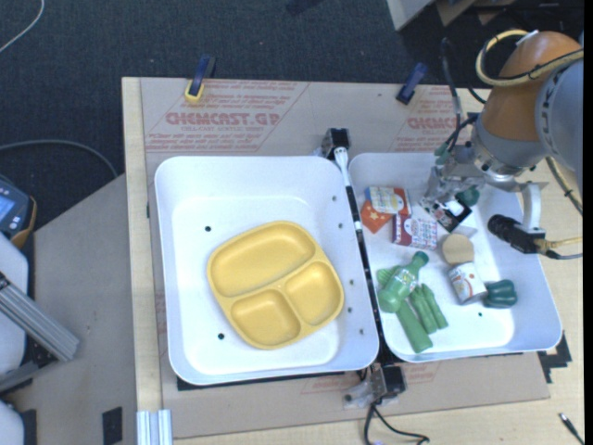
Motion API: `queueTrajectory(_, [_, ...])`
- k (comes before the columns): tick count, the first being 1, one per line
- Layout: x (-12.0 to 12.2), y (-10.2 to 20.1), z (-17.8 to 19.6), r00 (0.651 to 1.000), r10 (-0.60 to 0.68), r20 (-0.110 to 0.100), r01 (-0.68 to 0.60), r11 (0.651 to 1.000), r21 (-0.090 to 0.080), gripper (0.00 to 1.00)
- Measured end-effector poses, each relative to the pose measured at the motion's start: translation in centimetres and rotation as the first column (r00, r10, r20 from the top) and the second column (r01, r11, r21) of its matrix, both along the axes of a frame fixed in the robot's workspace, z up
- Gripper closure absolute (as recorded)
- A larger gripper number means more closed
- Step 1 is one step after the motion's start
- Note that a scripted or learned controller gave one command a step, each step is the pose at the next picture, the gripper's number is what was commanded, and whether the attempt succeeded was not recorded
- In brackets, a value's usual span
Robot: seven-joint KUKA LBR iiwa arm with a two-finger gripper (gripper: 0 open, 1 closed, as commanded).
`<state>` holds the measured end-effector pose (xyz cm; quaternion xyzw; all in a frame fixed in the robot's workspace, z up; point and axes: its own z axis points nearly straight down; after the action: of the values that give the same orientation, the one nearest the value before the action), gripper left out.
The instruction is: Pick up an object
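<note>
Low over the back of the right bin (547,327) hangs the tool (447,196), its dark tip down among the items near the bin's far wall; whether it is spread or pressed together I cannot tell, since the wrist and its clutter hide the tip from above. Nothing can be seen pinched in it.

Seen from the single overhead camera, the arm (523,91) comes in from the right, its orange band above the grey wrist. The right bin carries all the loose items. Just beside the tool, on its left and a little nearer the camera, lies a red-and-white packet (384,207), and a second small printed packet (422,233) sits directly below the tool — very close to it, perhaps touching, though I cannot be sure. A tan rounded piece (458,247) lies just in front of the tool and slightly right. Further toward the camera are a small bottle with a dark green cap (477,287), lying on its side with its long axis running left to right, and a cluster of green toy vegetables (410,299), their long axes slanting toward the near edge.

The left bin (176,202) holds a yellow divided plate (275,284), well apart from the tool.

My judgement: the printed packet is the nearest candidate, lying just toward the camera from the tool, so a short move forward and down would meet it.
</note>
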<state>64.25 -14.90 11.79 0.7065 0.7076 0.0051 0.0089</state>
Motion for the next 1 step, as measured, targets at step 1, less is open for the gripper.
queueTrajectory(1, [0.98, -0.03, 6.07, 1.000, 0.000, -0.012, 0.001, 1.000, 0.003, 1.00])
